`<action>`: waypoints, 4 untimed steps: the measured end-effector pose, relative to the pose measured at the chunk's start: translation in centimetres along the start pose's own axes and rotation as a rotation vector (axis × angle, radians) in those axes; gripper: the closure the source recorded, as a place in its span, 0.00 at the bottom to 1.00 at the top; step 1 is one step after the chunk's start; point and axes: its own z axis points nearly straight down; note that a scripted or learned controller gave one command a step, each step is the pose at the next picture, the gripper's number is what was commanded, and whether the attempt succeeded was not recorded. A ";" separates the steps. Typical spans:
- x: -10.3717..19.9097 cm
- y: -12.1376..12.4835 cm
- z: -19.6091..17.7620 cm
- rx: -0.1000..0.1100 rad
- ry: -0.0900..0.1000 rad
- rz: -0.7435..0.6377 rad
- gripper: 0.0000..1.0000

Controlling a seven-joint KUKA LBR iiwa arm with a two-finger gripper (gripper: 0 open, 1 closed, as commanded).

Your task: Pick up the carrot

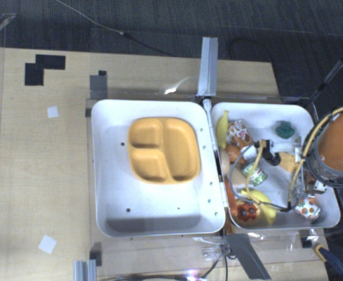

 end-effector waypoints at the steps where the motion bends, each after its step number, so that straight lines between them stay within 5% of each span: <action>1: -0.3 0.2 0.2 -0.004 -0.010 0.002 0.00; 2: 0.5 -1.1 0.6 -0.008 -0.012 0.006 0.00; 3: 6.0 -0.6 0.8 0.001 -0.015 0.293 0.00; 4: 1.5 -4.2 0.6 -0.008 -0.013 0.303 0.00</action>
